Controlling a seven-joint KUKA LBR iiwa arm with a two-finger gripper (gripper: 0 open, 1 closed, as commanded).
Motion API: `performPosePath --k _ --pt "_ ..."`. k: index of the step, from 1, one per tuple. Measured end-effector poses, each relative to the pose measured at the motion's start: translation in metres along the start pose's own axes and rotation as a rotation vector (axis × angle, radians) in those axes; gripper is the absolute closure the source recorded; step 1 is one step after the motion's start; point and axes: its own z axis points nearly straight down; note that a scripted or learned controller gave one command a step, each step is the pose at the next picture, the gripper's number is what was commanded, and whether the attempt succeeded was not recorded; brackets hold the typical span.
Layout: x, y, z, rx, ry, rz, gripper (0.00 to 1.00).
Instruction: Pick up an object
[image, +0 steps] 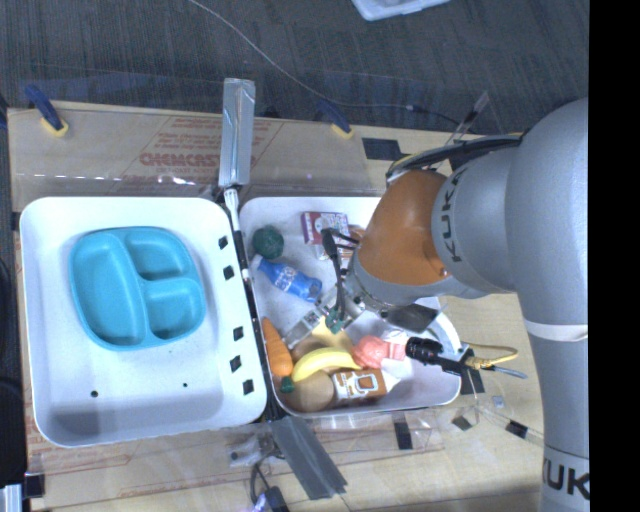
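Note:
The arm reaches from the right into the right bin (447, 395), its orange band above the middle of the bin. My gripper (335, 316) points down among the objects, just right of a blue bottle (288, 279) and above a banana (325, 361). A pink item (371, 351) lies close to its lower right. Around it lie a dark green ball (267, 241), a red and white box (324, 224), a carrot (277, 347), a small brown bottle (358, 385) and a brown rounded item (311, 394). Nothing shows clearly between the gripper's tips.
The left bin (45, 330) holds a blue divided plate (137, 284). A grey clamp bar (236, 132) stands at the far edge between the two bins. The arm's body hides the right part of the right bin.

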Motion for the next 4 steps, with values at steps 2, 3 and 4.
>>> performPosePath --k 2,3,4 --pt "-0.068 0.091 0.006 0.040 0.027 0.466 0.00" --pt "-0.069 0.091 -0.004 0.042 0.021 0.459 1.00" --pt "-0.026 0.118 -0.098 0.019 -0.002 0.651 1.00"
